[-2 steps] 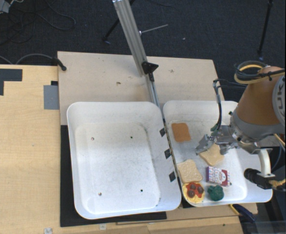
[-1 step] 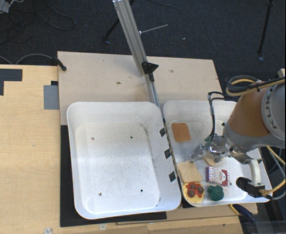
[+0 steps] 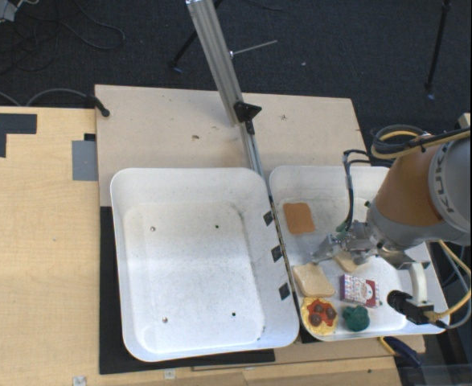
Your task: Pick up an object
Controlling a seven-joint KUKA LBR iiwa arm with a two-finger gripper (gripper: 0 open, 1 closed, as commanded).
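The pale wooden desk spans the scene, with a lighter beige board lying across its far part. On it sit two shallow white plastic bins side by side. The larger left bin shows only a bare, speckled floor. The smaller right bin carries all the loose items, gathered toward its near half.

The grey robot arm with its orange band reaches in from the right and bends down over the right bin. A long ribbed aluminium rail slants from the top of the view down toward the seam between the bins.

The jaws sit low in the middle of the right bin, just above a tan, bread-like slice and touching or nearly touching a small beige piece; I cannot tell whether the jaws are apart or together, nor whether anything sits between them.

Farther back in the same bin, apart from the rest, lies a flat orange-brown rectangular pad. Just right of the tan slice is a small white and purple carton. At the near edge rests a round yellow plate-like toy with red pieces on top, and beside it a small dark green lumpy object.
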